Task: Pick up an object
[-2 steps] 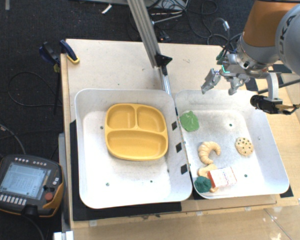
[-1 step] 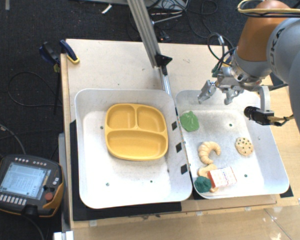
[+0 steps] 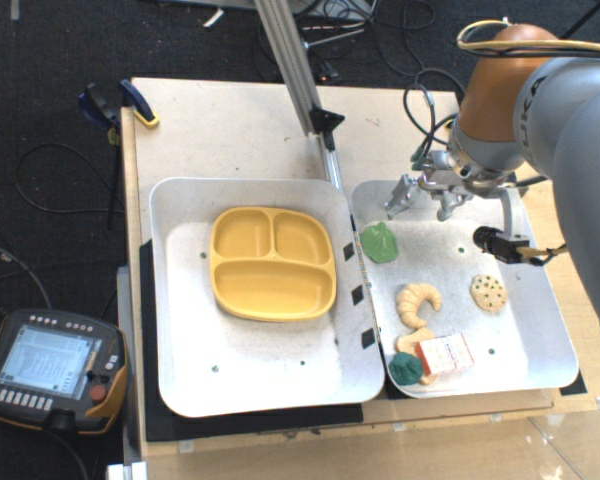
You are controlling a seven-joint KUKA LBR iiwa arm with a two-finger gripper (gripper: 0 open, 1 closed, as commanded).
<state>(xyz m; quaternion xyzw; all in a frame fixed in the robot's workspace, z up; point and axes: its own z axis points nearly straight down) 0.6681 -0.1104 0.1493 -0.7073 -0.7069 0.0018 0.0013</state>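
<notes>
Yellow three-compartment plastic tray (image 3: 273,264) sits in left bin (image 3: 180,368).

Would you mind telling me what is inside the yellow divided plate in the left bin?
The yellow plate holds nothing visible in its three compartments. Whatever lies beneath it on the bin floor is covered.

I'm seeing a green pepper (image 3: 379,242), croissant (image 3: 417,303), chocolate-chip cookie (image 3: 488,292), red-and-white box (image 3: 446,354) and dark green piece (image 3: 406,368) lying apart in the right bin (image 3: 540,348).
</notes>
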